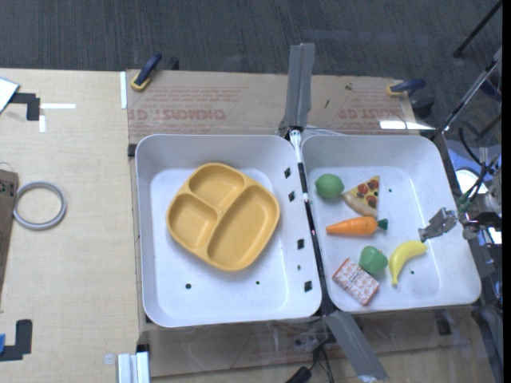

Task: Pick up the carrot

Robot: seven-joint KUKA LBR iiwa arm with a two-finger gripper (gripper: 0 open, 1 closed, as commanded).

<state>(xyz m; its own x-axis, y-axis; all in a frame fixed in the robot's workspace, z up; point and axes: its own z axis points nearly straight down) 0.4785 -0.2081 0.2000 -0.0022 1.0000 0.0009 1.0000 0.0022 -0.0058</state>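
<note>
On the far left of the pale wooden counter (pixel 72 278) lies one grey roll of tape (pixel 36 205), well apart from the bins. The left shallow white bin (pixel 152 238) holds one yellow plastic plate with three compartments (pixel 223 215), and nothing lies in it.

The right shallow white bin (pixel 423 162) holds six toy foods. One round green fruit (pixel 329 186) sits near the top left, with one pizza slice with red dots (pixel 363 195) just beside it. Below them lies the one orange plastic carrot with a green stub end (pixel 354 227), on its side, tip toward the divider between the bins and stub toward the right. Lower down are one red-and-white patterned packet (pixel 355 281), one second green piece, squatter and darker (pixel 373 258), touching or nearly touching that packet, and one yellow banana (pixel 406 257).

The metal gripper (pixel 438 225) sits at the right rim of this bin, near the banana and apart from the carrot; it holds nothing, and whether its fingers are spread or closed is too small to tell.

The risks, as I judge them: the banana and the squat green piece lie between the gripper and the carrot, so a low sweep could knock them. The carrot is round and tapered, so a pinch near the thin tip could slip or roll it. The pizza slice sits close above it, and wide fingers could catch that too.
</note>
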